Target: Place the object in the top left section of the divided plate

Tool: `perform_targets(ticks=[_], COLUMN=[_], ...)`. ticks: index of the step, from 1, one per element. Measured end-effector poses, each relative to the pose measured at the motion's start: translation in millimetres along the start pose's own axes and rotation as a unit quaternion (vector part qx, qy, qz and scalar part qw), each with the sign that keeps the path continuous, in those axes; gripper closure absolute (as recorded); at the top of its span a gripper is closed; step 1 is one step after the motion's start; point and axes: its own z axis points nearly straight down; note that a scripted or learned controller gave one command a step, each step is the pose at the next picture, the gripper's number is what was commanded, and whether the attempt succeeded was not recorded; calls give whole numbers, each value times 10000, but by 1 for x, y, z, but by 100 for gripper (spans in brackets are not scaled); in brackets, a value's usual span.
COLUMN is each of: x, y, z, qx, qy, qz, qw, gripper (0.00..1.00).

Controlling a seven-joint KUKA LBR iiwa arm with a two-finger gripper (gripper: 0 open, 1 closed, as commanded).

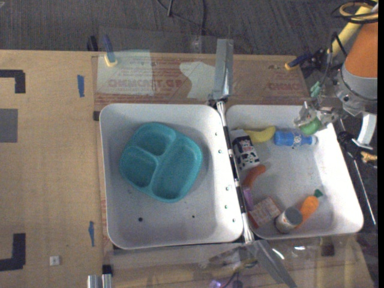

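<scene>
A teal divided plate [161,161] lies tilted in the left bin [120,116], with two small sections on its upper and left sides and one large section on the right. My gripper [311,120] hangs over the far right corner of the right bin [339,179], well away from the plate. A small green object [308,127] sits right at the gripper's tip, and whether it is gripped is unclear. A blue bottle [293,139] lies just below and to the left of it.
The right bin also holds a yellow banana [262,135], a cow-patterned carton [245,151], an orange-red sausage [255,174], a carrot [309,206], a can [288,220] and a pink packet [264,210]. A metal divider [231,167] separates the bins.
</scene>
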Motion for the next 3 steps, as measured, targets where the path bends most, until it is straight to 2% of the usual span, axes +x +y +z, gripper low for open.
perform_targets(ticks=[1, 2, 3], x=[65, 121, 192], y=[-21, -109, -55], z=[-10, 16, -49], qx=[13, 8, -6], qy=[13, 10, 9], qz=[-36, -421, -933], qw=[10000, 9991, 9956], gripper=[100, 100, 100])
